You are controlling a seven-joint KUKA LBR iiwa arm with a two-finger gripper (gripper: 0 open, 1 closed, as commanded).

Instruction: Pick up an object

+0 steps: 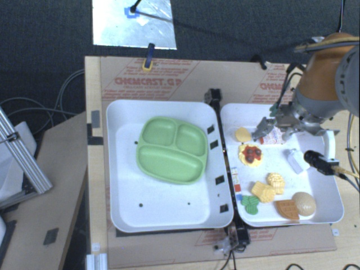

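In the left bin (121, 207) lies a smooth three-compartment green plate (171, 151).

Looks bulky and rounded on the arm (344, 77), all smooth grey casing with a soft sheen, and wears a broad orange band (322, 66) wrapped right round the body above the wrist, duller and brownish on its shaded side. Narrows below into a darker grey wrist block (306, 108), with thin dark cables (284, 91) trailing down along its edge. Ends in a small gripper (264, 130) of pale silvery-grey metal, angular and hard-edged against all that curved shell.
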